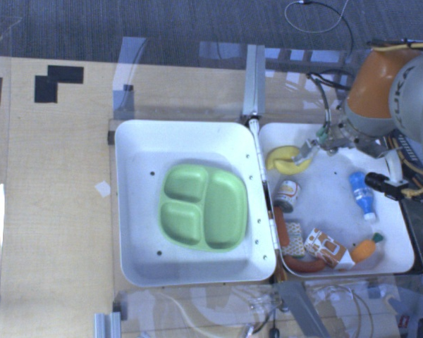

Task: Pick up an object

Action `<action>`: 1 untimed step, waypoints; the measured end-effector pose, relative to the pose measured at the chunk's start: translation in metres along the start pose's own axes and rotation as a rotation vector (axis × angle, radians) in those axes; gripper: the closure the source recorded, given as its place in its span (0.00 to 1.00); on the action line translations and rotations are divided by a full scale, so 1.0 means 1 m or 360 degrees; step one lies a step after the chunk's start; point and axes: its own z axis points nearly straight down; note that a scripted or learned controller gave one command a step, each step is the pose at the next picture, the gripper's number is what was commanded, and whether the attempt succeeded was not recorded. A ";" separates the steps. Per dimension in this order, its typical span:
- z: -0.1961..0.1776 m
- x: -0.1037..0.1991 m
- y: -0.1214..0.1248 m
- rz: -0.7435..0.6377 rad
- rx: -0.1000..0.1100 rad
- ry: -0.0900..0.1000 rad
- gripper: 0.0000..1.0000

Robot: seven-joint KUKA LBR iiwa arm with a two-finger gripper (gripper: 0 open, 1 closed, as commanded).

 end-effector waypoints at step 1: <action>-0.009 0.001 0.002 -0.0002 -0.0002 0.0003 1.00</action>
